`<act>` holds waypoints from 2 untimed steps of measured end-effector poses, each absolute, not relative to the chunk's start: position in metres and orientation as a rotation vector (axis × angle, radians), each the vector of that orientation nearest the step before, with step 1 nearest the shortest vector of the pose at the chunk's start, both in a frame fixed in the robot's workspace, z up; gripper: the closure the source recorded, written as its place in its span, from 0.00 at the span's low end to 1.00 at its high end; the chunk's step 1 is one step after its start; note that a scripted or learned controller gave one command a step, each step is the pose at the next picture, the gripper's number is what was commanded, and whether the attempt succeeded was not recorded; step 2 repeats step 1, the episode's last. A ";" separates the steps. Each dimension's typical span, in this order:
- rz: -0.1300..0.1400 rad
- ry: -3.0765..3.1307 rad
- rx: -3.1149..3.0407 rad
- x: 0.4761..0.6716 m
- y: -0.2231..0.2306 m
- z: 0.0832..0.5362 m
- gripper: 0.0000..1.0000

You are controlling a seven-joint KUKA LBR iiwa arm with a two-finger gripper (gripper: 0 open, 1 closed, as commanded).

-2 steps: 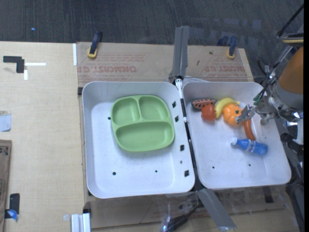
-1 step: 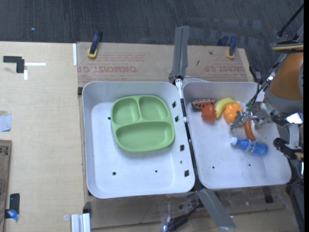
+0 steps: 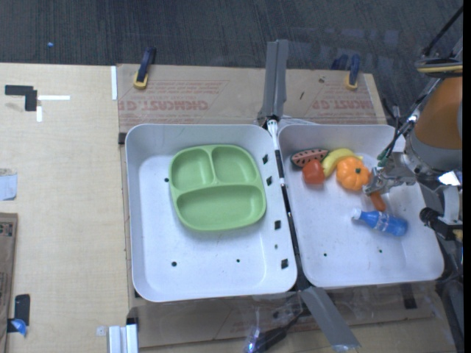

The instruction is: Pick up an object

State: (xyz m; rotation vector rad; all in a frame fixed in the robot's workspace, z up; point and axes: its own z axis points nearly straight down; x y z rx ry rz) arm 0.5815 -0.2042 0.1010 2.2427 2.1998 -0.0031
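Two white bins sit side by side on the tabletop (image 3: 66,197). The left bin (image 3: 147,271) carries a green divided plate (image 3: 218,187), lying flat near its middle. The right bin (image 3: 412,263) holds the loose items, bunched toward its far half: a watermelon slice (image 3: 309,155), a red piece (image 3: 313,172), a banana (image 3: 338,158), an orange pumpkin-like toy (image 3: 352,175), and a blue bottle (image 3: 383,223) lying on its side, apart from the cluster. The tool (image 3: 379,186) hangs low just beside the pumpkin toy, with something small and orange at its tips. Whether it is spread or closed cannot be told. Likely a grasp attempt at the cluster's edge, where approach from the right is least obstructed.
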 end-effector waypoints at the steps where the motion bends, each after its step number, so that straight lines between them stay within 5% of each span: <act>1: -0.002 2.103 2.333 0.611 -0.159 0.216 1.00; 2: -0.002 2.103 2.333 0.611 -0.159 0.216 1.00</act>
